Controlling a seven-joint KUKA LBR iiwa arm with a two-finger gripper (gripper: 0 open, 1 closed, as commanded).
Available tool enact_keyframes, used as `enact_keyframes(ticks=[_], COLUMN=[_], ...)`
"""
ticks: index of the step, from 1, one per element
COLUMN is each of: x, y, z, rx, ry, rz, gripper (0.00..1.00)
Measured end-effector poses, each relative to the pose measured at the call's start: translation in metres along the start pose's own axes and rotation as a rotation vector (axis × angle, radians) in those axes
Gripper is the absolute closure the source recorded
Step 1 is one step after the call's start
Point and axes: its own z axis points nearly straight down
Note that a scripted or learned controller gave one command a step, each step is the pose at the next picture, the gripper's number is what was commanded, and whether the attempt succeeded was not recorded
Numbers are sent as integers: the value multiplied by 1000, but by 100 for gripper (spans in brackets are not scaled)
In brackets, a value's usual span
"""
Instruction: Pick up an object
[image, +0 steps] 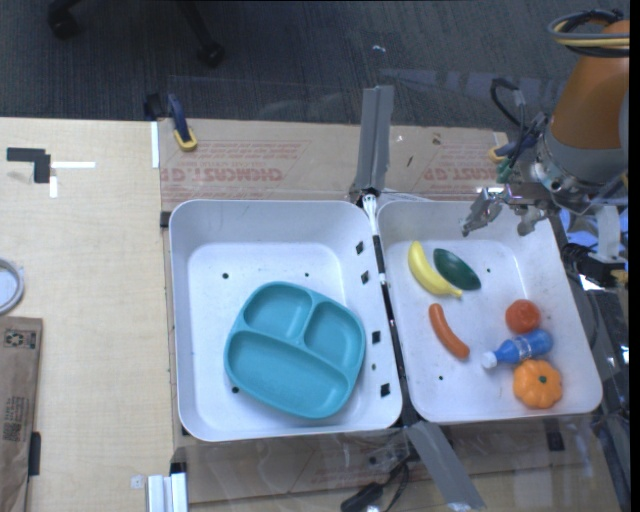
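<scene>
banana (432, 272) lies in the right bin (570, 300), touching a dark green piece (458, 269); you see the gripper (505, 208) spread open and holding nothing above the far rim, so the banana sits nearer you and leftward, its long axis slanting.

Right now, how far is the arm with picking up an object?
Nothing looks picked yet. The banana, dark green piece, sausage, tomato, blue bottle and pumpkin all lie in the right bin. The gripper hangs over that bin's far edge, apart from them. Descending, grasping and lifting remain. The teal tray sits in the left bin.
</scene>
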Motion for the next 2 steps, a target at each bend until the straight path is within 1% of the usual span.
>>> enact_keyframes(ticks=[1,2], x=[22,20], y=[-13,-12], z=[135,123], rx=[-3,-7], ry=[-1,-2], rz=[-75,-70], gripper=[0,100])
